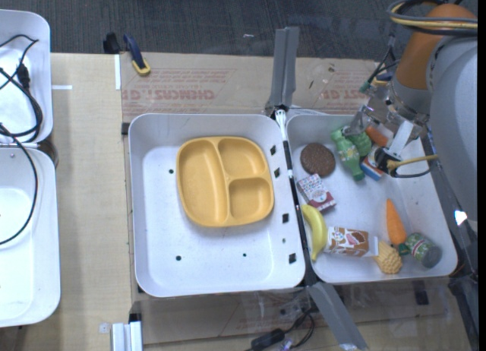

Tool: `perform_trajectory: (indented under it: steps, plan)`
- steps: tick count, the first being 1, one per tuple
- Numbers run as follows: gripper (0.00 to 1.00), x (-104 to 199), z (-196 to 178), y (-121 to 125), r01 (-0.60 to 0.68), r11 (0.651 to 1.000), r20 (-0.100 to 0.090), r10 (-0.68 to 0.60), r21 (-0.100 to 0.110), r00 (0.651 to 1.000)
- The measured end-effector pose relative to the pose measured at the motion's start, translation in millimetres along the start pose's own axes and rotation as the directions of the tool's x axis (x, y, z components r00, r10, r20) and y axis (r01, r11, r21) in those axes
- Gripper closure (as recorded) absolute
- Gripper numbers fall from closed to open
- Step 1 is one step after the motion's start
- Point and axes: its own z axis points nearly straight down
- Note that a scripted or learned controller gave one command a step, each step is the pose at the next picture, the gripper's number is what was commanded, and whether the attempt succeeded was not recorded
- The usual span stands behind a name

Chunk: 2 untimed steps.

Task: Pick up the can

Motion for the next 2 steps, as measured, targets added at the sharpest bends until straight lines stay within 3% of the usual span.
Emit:
perform_trajectory:
  steps: [1,2]
  plan:
    - [0.0,-25.8,32.4,-72.3,-0.313,0.95,0.0,0.313,0.001,0.95]
    - [1.0,-26.3,23.8,-72.3,-0.31,0.951,0.002,0.31,0.002,0.951]
